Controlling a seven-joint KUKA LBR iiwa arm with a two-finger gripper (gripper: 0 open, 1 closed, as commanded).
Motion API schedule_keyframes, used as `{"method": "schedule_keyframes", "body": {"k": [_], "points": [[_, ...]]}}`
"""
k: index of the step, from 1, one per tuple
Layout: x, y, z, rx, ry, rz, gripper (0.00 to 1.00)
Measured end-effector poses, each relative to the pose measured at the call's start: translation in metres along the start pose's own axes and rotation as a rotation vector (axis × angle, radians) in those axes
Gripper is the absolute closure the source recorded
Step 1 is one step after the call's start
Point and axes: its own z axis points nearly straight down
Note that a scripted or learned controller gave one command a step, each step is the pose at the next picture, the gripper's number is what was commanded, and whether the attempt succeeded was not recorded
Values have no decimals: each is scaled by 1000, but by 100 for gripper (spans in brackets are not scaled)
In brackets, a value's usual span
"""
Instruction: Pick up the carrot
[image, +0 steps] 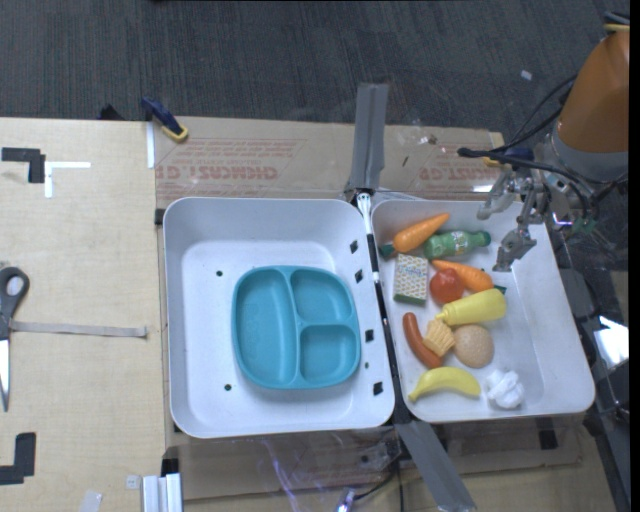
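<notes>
Two orange carrot-like pieces lie in the right bin (560, 330). One carrot (420, 232) rests at the back left, against a green bottle (456, 242). The other orange carrot (468, 274) lies mid-bin, beside a red tomato (446, 287). My gripper (506, 226) hangs over the bin's back right corner, to the right of both carrots and apart from them. Its fingers stand open with nothing between them.
The right bin also holds a speckled block (410, 278), a yellow corn piece (474, 308), a red sausage (420, 340), a banana (446, 382), a tan round piece (474, 346) and a white lump (503, 390). A teal divided plate (297, 326) sits in the left bin (190, 300).
</notes>
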Motion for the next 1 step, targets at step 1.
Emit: {"method": "schedule_keyframes", "body": {"k": [1], "points": [[-1, 34, 82, 0, -3, 151, 0]]}}
